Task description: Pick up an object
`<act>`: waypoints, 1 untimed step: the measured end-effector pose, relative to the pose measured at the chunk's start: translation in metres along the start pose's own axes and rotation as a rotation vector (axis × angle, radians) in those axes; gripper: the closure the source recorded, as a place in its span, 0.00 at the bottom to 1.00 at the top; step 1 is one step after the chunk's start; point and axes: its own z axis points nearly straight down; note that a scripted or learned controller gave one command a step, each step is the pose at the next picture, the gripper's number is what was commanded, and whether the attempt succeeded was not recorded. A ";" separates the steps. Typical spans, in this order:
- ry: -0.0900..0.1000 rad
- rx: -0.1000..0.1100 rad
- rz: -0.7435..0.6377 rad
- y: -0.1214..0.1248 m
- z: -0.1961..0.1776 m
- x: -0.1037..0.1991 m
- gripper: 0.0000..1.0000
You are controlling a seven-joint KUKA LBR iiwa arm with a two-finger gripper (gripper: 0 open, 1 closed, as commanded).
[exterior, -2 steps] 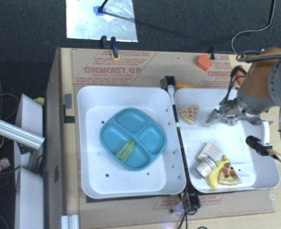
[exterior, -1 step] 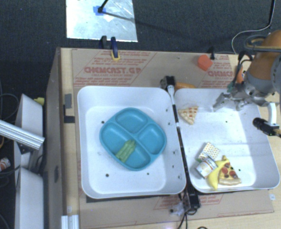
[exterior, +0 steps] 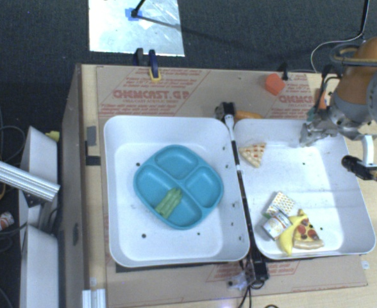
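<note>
My gripper [exterior: 310, 133] hangs over the far right part of the right bin [exterior: 342, 197], with nothing seen between its fingers. A waffle-patterned wedge [exterior: 253, 153] lies near that bin's far left corner, well left of the gripper. Near the front of the same bin sits a cluster: a small checkered packet [exterior: 281, 203], a small can [exterior: 274, 225], a yellow banana [exterior: 292, 232] and a pizza slice [exterior: 309, 235]. In the left bin [exterior: 127, 165] rests a blue divided plate [exterior: 178, 186] holding a green piece [exterior: 168, 201].
An orange block [exterior: 274, 84] and an orange-yellow object [exterior: 247, 115] lie on the bench behind the bins. A black clamp [exterior: 227, 113] sits where the bins meet. A grey metal sheet [exterior: 136, 18] lies on the dark floor beyond.
</note>
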 end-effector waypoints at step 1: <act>-0.002 -0.004 -0.004 0.001 -0.012 0.000 1.00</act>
